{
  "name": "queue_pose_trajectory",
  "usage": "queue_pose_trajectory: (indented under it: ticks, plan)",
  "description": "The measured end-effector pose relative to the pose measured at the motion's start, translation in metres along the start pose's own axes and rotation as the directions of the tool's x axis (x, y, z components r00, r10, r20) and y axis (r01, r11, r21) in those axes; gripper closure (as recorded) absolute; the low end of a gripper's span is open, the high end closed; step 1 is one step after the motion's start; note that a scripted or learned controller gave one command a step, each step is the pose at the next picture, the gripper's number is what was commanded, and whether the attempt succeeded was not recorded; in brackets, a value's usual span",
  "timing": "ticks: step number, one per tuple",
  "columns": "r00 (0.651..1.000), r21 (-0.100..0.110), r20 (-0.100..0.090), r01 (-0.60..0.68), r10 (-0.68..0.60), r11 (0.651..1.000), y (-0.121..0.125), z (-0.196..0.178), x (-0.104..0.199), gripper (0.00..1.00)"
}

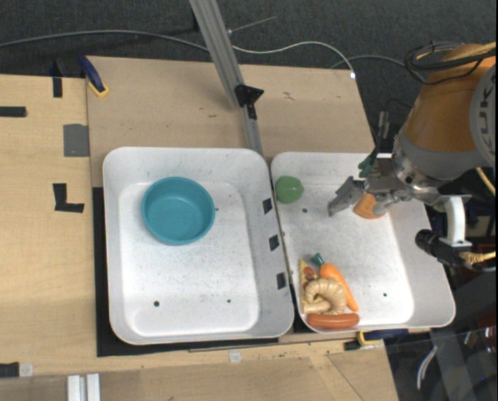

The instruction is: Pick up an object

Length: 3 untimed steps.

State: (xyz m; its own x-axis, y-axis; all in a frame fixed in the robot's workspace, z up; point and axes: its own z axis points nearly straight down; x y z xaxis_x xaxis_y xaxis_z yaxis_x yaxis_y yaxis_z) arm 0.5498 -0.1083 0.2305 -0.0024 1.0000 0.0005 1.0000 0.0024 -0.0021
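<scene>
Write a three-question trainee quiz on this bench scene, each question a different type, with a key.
1. True or false: the blue bowl sits in the left bin.
2. Multiple choice: where in the right bin is the green ball?
A. near its top left corner
B. in its bottom right corner
C. on top of the toy food pile
3. Fill in: the small thing right beside the gripper is ____ in colour.

Key: 1 true; 2 A; 3 orange (the orange object lies under the wrist, and whether it is gripped cannot be told).
</scene>
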Motion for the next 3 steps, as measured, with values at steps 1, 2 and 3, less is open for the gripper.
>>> queue_pose_trajectory:
  ticks: [1,2,3]
  plan:
    - [1.000,0.000,0.000,0.000,0.000,1.000,0.000,0.000,0.000,0.00]
    - [1.000,0.005,0.000,-0.001,0.001,1.000,-0.009,0.048,-0.003,0.00]
    - [1.000,0.005,0.000,-0.001,0.001,1.000,-0.010,0.092,-0.001,0.00]
